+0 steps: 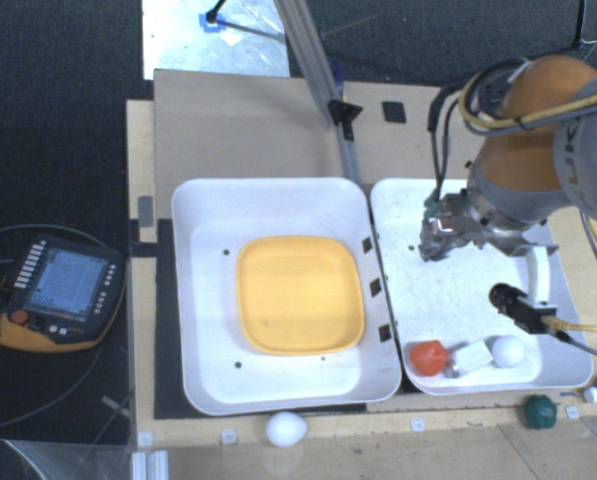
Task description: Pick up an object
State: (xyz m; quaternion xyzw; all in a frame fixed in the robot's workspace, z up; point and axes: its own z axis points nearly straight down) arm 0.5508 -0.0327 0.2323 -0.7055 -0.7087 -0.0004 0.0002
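Nothing picked yet: gripper [436, 240] over bare floor at upper left of right bin [398, 268], jaw state impossible to tell, with red ball [428, 357] and white ball [507, 350] low in frame.

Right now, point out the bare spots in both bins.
Right bin: bare floor between the gripper and the red ball. Its front edge is crowded. Left bin: the yellow plate leaves a bare border.

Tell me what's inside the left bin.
A yellow plate lies flat in the left bin, near its middle. Whatever is beneath the plate is covered.
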